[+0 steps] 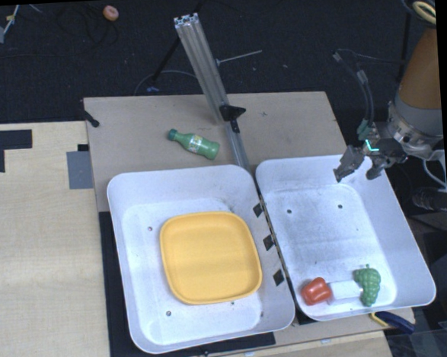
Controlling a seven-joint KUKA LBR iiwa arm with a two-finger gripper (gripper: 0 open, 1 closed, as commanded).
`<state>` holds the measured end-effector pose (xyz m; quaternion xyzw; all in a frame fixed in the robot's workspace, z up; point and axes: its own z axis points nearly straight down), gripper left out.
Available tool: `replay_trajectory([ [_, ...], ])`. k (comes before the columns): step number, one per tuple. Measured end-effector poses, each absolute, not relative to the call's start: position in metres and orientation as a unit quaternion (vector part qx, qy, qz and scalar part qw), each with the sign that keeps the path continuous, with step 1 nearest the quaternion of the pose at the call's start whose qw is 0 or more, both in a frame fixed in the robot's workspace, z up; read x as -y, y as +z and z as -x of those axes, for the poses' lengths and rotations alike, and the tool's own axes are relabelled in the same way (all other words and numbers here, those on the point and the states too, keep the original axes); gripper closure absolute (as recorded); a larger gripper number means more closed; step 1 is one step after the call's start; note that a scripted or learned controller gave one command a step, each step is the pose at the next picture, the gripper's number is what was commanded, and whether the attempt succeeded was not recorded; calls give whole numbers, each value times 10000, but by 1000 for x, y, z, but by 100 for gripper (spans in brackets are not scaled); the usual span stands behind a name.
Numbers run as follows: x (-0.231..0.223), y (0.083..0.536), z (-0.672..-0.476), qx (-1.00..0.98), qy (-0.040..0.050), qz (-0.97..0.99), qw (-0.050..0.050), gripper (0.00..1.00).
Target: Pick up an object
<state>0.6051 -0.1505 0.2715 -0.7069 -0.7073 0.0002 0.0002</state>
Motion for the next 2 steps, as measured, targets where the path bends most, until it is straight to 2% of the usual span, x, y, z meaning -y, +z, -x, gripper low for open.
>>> replay_trajectory([
  [1, 150, 271, -605, 7073, 2, 7069, 2, 0],
  [2, 148, 212, -612, 7077, 17, 7065, 23, 0],
])
